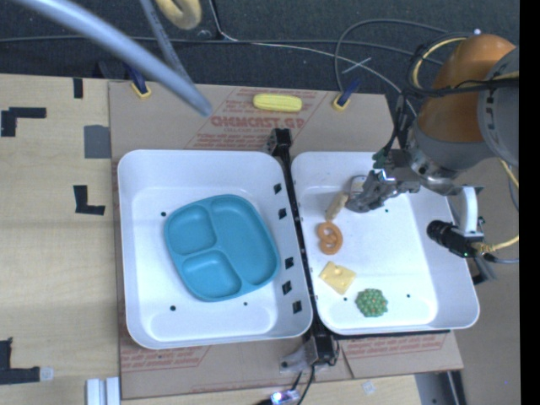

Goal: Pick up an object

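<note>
The metal two-finger gripper (364, 194) hangs low in the right white bin (439, 306), touching a small tan piece (337, 206); its opening cannot be told.

A single fixed camera looked down at a slant from above the bench (51, 226), far enough back to take in the left bin (135, 251) and the right bin (439, 302) whole. The arm (464, 99) entered from the frame's right side.

Grey KUKA arm (498, 116) with rounded housings, glossy orange band (464, 74) above the wrist, thin dark and yellow cables looped around it, small metallic gripper (369, 194), black cylindrical fitting (451, 236) on a white bracket
</note>
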